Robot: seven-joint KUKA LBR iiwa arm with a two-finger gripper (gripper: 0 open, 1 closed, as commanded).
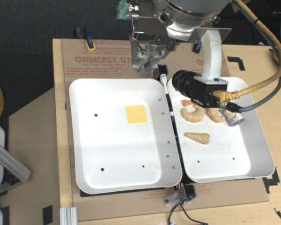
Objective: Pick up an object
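A flat yellow square [136, 114] lies in the left bin [84, 125], a little right of its middle. The right bin [253, 153] holds two tan curled pastry-like pieces [192, 115] [216, 115], a tan cone [197, 137] and a small silver piece [234, 119]. My gripper [147, 59] hangs above the back edge of the left bin, near the divide between the bins, well behind the yellow square. Nothing shows under it.
A black cylindrical unit [193, 87] on a white bracket with yellow cables reaches over the back of the right bin. Blue-and-yellow clamps [88, 40] pin the brown board behind the bins. A grey aluminium rail [9, 163] lies at the left.
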